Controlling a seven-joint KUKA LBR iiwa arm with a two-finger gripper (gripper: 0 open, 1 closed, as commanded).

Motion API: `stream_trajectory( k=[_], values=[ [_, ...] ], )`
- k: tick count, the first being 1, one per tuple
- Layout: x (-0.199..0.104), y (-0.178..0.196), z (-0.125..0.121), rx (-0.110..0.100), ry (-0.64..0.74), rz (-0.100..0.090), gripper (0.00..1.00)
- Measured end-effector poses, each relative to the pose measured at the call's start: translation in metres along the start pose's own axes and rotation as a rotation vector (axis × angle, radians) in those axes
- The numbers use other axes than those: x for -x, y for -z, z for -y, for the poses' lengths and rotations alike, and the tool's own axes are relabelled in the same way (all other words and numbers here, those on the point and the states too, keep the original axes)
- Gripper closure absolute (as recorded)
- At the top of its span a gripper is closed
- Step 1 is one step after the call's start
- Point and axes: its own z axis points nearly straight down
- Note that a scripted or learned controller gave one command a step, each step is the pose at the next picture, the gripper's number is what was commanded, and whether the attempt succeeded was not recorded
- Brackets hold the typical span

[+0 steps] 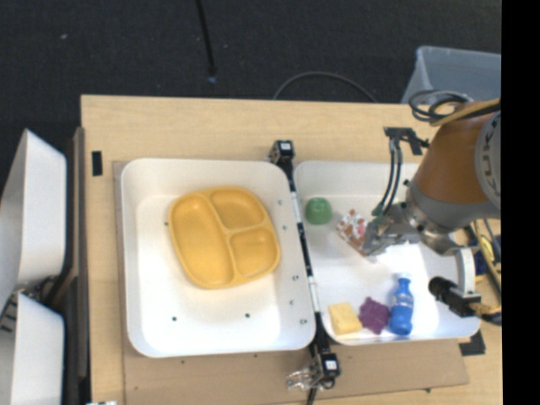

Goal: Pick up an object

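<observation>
Claw (371,241) hangs low in the right bin (337,175), its dark tip down against a small pink-and-white crumpled object (353,226); whether it is spread or closed cannot be told, nor whether it has any grip on that object. The object lies near the middle of the bin, just left of the claw, and it is too small and blurred to give a clear long axis.

A green ball (318,210) sits just beside the object on its left, close to the bin's left wall. Along the bin's near edge, well apart from the claw, lie a yellow block (343,318), a purple lump (374,315) and a blue bottle (402,305), the bottle's long axis running roughly from far to near, with its pale cap at the far end. Bare white floor lies between that row and the claw.

The left bin (143,310) carries a yellow divided plate (224,236), with open floor around it. Both bins rest on the wooden table (186,125).
</observation>
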Motion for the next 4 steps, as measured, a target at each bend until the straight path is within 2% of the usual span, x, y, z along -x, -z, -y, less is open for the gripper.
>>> stream_trajectory(
  k=[2, 3, 4],
  values=[
    [0.005, 0.099, 0.004, 0.002, 0.000, 0.001, 1.00],
    [-0.043, 0.103, -0.015, -0.003, 0.005, -0.002, 1.00],
    [-0.087, 0.088, -0.028, -0.007, 0.002, -0.002, 1.00]
  ],
)
